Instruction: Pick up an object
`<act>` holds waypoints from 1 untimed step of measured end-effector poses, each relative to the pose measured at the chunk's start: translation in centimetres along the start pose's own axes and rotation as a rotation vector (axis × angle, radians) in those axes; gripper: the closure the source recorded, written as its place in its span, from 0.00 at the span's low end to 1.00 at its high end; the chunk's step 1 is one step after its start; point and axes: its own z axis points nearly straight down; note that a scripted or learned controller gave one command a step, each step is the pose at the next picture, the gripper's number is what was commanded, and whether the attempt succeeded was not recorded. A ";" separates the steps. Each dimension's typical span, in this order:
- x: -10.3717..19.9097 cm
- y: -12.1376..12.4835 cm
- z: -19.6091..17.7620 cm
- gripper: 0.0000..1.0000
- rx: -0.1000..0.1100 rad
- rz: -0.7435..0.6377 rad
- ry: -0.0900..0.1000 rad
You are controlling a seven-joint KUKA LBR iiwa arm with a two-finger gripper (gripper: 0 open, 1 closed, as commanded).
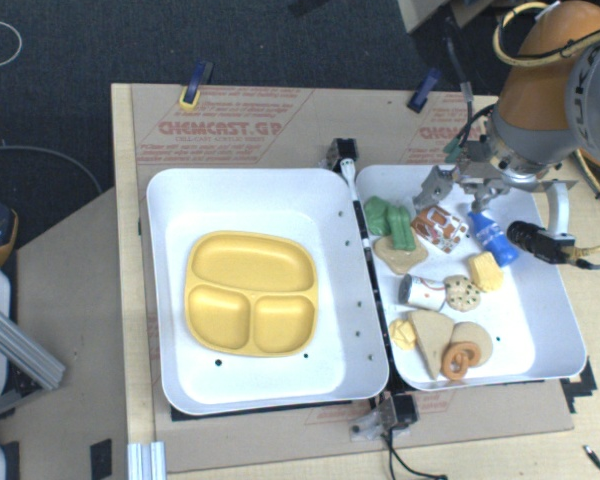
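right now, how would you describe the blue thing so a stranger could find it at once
Look in the right bin, the one crowded with small toy foods. Near its upper middle, just below the claw and right of a red-and-white patterned piece, lies a small blue bottle. It is the only blue thing there.

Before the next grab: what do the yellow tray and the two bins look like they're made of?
Yellow tray: likely moulded plastic, smooth and slightly glossy, with soft highlights on its rounded compartment rims. Left bin and right bin: probably thin formed white plastic, semi-gloss, with rounded corners and a rolled lip. Not certain from the look alone.
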 end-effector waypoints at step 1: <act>0.0 0.3 -0.9 0.00 -0.015 -0.002 -0.002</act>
